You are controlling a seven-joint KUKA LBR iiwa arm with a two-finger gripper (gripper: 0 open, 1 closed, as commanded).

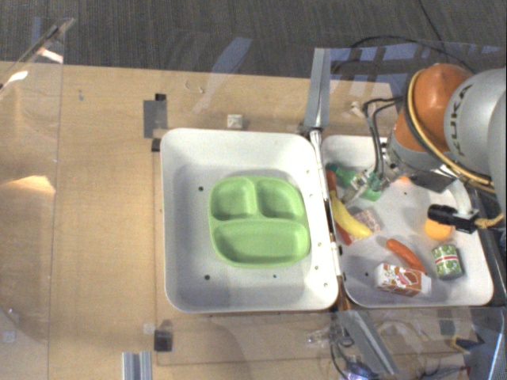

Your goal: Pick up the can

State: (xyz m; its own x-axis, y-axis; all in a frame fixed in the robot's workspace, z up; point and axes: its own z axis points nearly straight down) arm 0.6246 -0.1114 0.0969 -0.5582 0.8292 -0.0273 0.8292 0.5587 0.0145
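Grey arm (475, 125) reaches in from right, orange band up; gripper (372, 182) points down-left.

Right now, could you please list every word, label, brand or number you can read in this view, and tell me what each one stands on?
"KUK": dark letters running down the grey arm at the frame's right edge; the word is cut off there.
The can: a green, red and white label, too small to read.
The carton: a red and white print, too blurred to read.
The small packet beside the banana: markings unreadable.
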